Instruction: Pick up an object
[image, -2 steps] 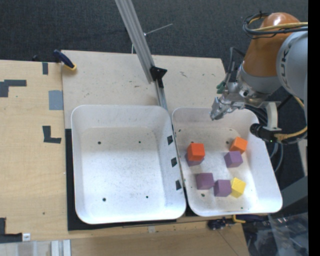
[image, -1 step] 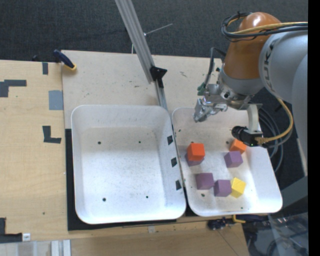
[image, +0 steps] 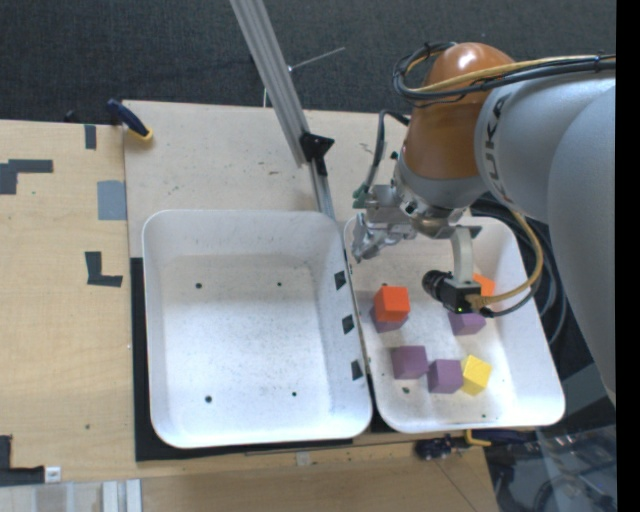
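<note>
Far left sits the wide shallow white plastic bin (image: 170, 300), w/ bare speckled floor, nothing in it for me. Next over, the smaller white bin (image: 535, 395) holds the candidates: a small orange cube (image: 392, 304) nearest the shared wall, two purple cubes (image: 408, 361) (image: 445, 376) toward the front, a little yellow cube (image: 477, 374) just beside the second purple one, plus another purple block (image: 468, 322) and an orange bit (image: 484, 288) partly hidden behind my black cabling. My two-finger gripper (image: 372, 238) hangs at the right bin's back-left corner, near the divider, above and apart from the orange cube. Can't tell if my fingers are spread or pressed; too cluttered up there. Risks, imo: dropping straight down hits the bin rim or bare floor, not a block. Cable could snag the hidden blocks.
</note>
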